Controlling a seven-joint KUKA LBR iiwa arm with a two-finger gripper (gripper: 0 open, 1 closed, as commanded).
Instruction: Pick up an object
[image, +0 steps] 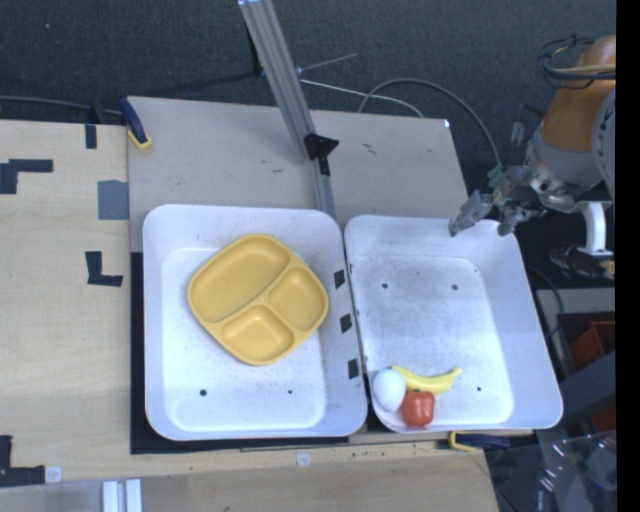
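A yellow banana (430, 379), a white egg-shaped object (388, 389) and a red pepper-like object (418, 408) lie together in the near left corner of the right bin (440, 300). A yellow divided plate (258, 298) rests in the left bin (170, 300). My gripper (485, 215) hangs over the far right edge of the right bin, far from the small objects. Its two fingers stand apart with nothing between them.
A grey metal pole (290, 95) slants down to the gap between the bins. Cables (400, 95) run across the board behind the bins. A blue and yellow clamp (135, 125) sits at the board's far left corner.
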